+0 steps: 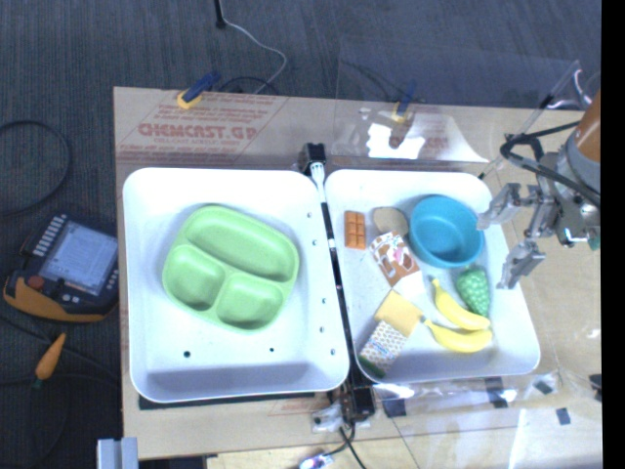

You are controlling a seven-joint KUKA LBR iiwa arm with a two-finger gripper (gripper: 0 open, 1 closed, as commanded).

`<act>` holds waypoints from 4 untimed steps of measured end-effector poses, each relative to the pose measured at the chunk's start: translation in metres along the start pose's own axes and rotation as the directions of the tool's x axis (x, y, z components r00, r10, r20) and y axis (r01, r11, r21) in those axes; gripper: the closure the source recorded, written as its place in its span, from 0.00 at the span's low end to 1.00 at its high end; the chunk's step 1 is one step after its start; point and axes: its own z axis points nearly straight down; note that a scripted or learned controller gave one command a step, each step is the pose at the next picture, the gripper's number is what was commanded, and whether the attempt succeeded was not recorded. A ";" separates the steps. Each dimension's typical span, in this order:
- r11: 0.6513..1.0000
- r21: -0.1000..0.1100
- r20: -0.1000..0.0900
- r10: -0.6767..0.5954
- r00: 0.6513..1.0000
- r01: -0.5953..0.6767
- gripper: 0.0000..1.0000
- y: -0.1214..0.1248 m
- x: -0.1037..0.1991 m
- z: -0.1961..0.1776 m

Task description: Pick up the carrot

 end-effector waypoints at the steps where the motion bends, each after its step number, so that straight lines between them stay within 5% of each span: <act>1: 0.999 0.001 0.008 0.040 0.999 -0.040 0.00 -0.023 -0.110 -0.054; 2: 0.999 0.006 0.010 0.042 0.999 -0.042 1.00 -0.023 -0.111 -0.064; 3: 0.999 0.005 0.009 0.041 0.999 -0.041 0.00 -0.023 -0.111 -0.064; 4: 0.941 0.001 0.008 0.338 0.941 -0.338 0.00 0.019 -0.082 0.164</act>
